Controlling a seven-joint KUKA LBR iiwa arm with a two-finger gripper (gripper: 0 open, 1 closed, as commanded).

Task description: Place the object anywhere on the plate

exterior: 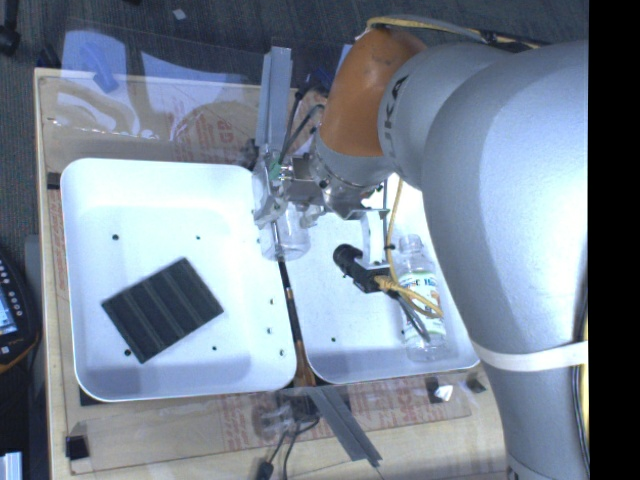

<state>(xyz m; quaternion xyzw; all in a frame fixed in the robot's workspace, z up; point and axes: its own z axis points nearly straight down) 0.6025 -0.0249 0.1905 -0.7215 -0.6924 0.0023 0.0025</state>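
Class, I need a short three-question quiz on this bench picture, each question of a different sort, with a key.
1. True or false: the dark ridged plate lies in the left bin.
2. Which bin holds the clear plastic bottle? A) left B) right
3. Fill in: the arm's band above the wrist is ____.

Key: 1 true; 2 B; 3 orange.
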